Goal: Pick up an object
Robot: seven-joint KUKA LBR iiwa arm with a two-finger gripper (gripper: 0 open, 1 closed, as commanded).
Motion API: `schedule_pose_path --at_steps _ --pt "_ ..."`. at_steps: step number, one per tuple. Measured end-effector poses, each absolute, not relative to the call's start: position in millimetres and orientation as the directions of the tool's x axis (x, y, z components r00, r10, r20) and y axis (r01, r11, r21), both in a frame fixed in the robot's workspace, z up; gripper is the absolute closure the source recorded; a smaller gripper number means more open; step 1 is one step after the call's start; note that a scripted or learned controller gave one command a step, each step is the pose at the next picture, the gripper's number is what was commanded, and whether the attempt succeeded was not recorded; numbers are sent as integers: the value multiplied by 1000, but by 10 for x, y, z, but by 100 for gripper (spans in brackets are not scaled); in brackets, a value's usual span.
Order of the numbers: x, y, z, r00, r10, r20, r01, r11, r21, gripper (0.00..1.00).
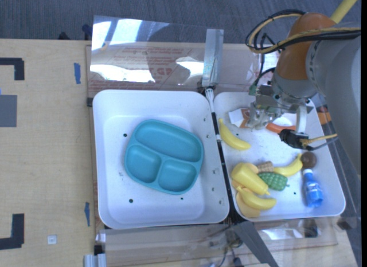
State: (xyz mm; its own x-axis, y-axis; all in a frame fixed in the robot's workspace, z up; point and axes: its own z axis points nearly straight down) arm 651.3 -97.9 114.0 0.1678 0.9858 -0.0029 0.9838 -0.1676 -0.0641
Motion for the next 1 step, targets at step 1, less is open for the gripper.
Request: schedule_pose_path --at_steps 1 --pt "6505 -979 1129 168 986 -4 984 -167 -67 0"
